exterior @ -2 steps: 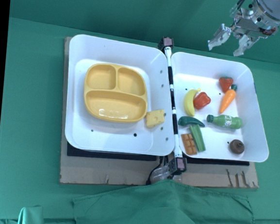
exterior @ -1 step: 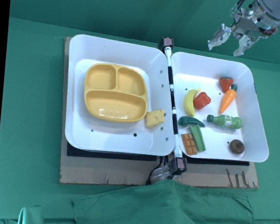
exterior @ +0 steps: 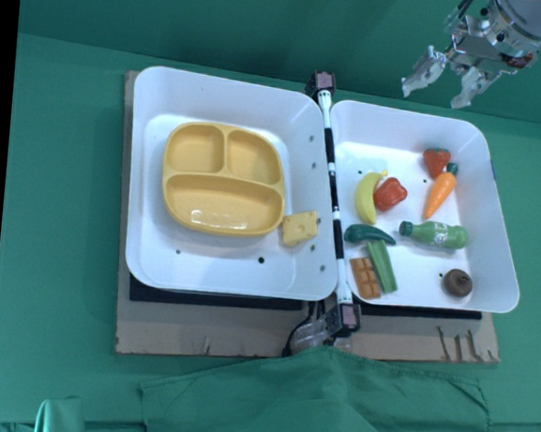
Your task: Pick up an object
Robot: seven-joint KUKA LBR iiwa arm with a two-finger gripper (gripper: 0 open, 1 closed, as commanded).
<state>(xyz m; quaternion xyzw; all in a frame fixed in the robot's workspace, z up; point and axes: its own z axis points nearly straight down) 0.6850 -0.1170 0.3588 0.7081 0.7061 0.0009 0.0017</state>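
From the overhead camera you see the arm cut off at the top right corner, so little beyond its wrist and the gripper (exterior: 445, 82) is in frame; the clutter of dark parts at the near end of the seam between the bins is hard to make out, and the small brown round thing (exterior: 457, 283) is too small for you to name. The gripper hangs above the green cloth just past the far edge of the right bin (exterior: 500, 230), tilted toward the lower left, its two pale fingers (exterior: 421, 75) spread apart with nothing between them. Look at the left bin (exterior: 146, 237): a yellow divided plate (exterior: 224, 179) lies in it, with a wedge of cheese (exterior: 299, 228) just beside the plate's near right corner. The right bin holds your candidates: a banana (exterior: 367, 197) touching a red pepper (exterior: 390, 193); a strawberry (exterior: 435, 161) near a carrot (exterior: 440, 193); a green bottle (exterior: 434, 234); a dark green cucumber (exterior: 370, 234); a green stick (exterior: 382, 265) beside an orange waffle piece (exterior: 365, 278).
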